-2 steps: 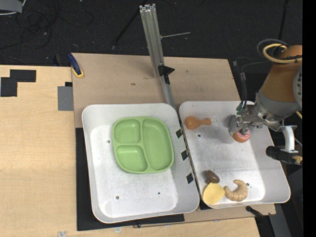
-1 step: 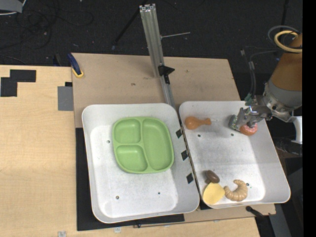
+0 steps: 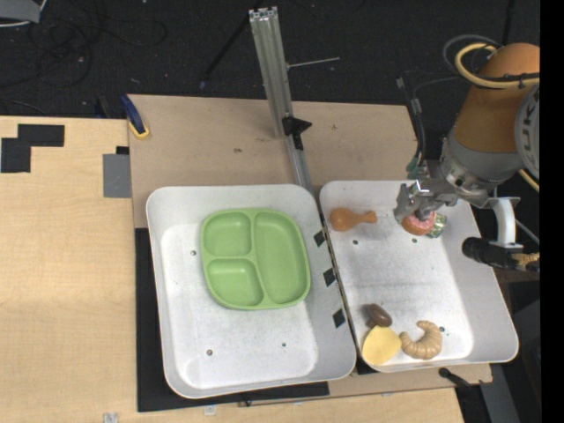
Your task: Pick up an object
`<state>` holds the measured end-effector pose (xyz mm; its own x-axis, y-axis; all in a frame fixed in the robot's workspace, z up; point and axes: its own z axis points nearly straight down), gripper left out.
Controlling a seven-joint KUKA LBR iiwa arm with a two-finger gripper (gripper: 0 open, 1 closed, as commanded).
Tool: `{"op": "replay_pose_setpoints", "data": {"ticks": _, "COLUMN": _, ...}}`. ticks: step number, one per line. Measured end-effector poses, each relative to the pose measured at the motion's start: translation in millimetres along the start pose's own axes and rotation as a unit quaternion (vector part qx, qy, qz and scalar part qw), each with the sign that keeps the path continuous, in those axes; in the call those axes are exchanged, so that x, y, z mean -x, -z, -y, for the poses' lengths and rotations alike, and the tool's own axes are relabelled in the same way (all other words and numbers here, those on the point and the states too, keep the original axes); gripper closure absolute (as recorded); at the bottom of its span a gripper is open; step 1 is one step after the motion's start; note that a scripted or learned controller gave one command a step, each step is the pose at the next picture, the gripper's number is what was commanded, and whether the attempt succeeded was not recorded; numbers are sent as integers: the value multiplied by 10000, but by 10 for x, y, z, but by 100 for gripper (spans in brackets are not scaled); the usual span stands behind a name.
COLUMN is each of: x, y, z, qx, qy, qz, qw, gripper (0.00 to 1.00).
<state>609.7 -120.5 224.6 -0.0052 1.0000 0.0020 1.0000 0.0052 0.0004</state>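
Note:
In the right bin [image 3: 414, 276] lie an orange drumstick-shaped toy [image 3: 351, 218] at the far left corner, a pink and green round toy [image 3: 426, 225] at the far side, a small brown piece [image 3: 379, 315], a yellow round piece [image 3: 381, 346] and a tan curled croissant-like toy [image 3: 424, 340] near the front. My gripper [image 3: 416, 203] hangs at the far side of the right bin, directly over the pink and green toy and partly covering it. Whether the toy is between the fingers is hidden.
The left bin [image 3: 238, 359] holds a green divided plate [image 3: 256, 258]. A metal post [image 3: 275, 77] stands behind the bins. The arm's grey body with the orange band [image 3: 493, 104] fills the upper right. Bare floor shows in the middle of the right bin.

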Motion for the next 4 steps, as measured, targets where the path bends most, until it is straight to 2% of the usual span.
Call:
{"op": "replay_pose_setpoints", "data": {"ticks": 1, "x": -519, "y": 101, "z": -47, "qx": -2, "qy": -3, "qz": 4, "qw": 10000, "gripper": 100}}
{"op": "replay_pose_setpoints", "data": {"ticks": 4, "x": -2143, "y": -182, "z": -102, "qx": -19, "qy": -1, "qz": 4, "qw": 10000, "gripper": 100}}
